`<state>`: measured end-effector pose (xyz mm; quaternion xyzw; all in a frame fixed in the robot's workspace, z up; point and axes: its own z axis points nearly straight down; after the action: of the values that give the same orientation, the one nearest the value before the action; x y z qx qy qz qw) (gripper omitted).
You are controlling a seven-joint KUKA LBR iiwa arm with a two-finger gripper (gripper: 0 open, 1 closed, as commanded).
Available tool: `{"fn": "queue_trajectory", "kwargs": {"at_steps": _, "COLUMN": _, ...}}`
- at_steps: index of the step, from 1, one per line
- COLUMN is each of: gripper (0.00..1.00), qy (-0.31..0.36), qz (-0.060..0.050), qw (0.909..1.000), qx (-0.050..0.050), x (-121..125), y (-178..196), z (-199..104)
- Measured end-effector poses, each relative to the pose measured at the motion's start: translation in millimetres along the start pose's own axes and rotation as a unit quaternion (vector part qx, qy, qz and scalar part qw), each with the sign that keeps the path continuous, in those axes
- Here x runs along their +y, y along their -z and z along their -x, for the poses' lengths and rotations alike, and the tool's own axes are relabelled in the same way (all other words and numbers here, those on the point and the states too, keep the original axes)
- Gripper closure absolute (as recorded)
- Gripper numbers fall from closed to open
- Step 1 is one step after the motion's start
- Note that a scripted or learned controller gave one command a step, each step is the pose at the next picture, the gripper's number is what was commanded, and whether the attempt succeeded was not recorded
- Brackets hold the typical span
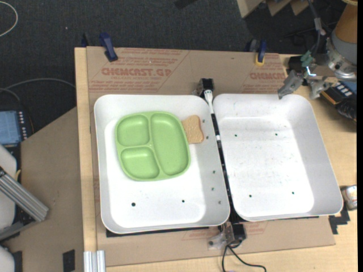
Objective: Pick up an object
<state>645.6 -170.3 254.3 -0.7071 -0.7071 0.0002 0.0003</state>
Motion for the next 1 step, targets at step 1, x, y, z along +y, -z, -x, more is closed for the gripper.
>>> {"fn": "queue_trajectory", "kwargs": {"at_steps": 1, "gripper": 0.0, "qy": 0.002, "qz": 0.007, "qw": 1.0, "qx": -0.001, "x": -41.5, "y": 110.2, "z": -31.3}}
